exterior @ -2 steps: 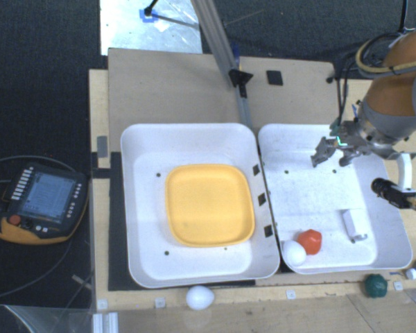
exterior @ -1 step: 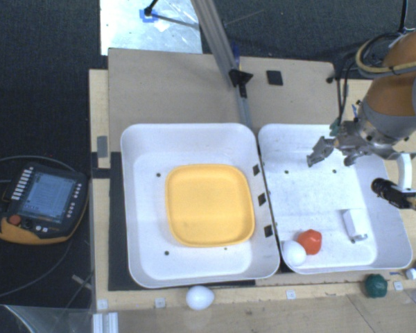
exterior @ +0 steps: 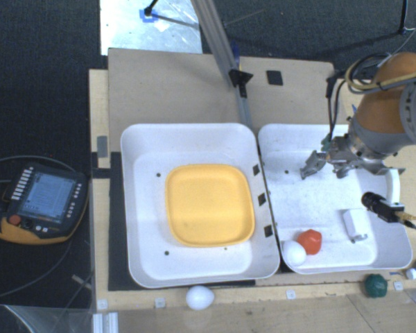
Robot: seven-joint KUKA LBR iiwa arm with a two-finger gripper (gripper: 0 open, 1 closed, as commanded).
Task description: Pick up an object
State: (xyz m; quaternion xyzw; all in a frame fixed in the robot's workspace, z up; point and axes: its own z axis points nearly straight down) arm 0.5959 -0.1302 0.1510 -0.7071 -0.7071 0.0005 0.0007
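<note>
Pincer spread wide, holding nothing, hovering over far part of right bin. Red ball near front edge, touching white ball; looks light, smooth, probably slippery, so grab across middle.

The bench was a pale brown board filling the middle of the frame. Two shallow white bins sat on it side by side, the left bin nearly square, the right bin touching it at centre. A small black square lay on the board near the upper right. Along the lower edge a white egg-shaped object rested just below the left bin, and a dark green ball sat at lower right.
</note>
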